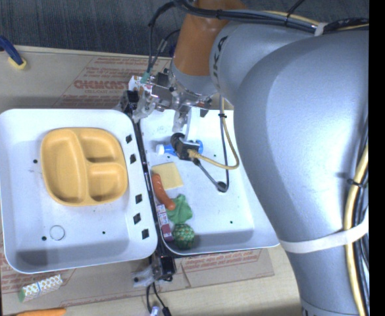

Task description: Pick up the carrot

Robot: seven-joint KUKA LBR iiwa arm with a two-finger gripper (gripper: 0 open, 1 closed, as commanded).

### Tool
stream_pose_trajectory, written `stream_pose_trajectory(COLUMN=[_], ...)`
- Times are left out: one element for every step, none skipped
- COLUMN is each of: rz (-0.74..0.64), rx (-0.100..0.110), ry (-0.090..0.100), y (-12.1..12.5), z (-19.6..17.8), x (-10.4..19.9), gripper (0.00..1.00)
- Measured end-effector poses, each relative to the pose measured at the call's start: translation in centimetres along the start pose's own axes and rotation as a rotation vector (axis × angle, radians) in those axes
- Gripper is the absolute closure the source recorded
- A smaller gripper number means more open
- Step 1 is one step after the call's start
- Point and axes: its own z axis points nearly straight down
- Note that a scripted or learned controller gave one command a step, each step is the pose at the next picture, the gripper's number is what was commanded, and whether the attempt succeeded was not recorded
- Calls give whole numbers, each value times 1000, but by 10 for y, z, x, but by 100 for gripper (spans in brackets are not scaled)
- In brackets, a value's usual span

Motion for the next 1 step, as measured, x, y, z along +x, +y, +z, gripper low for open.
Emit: stream_pose_trajectory(rz=[-201], rx=[3], ry=[0], y=[2], z=[0], x=[-8], gripper=[0])
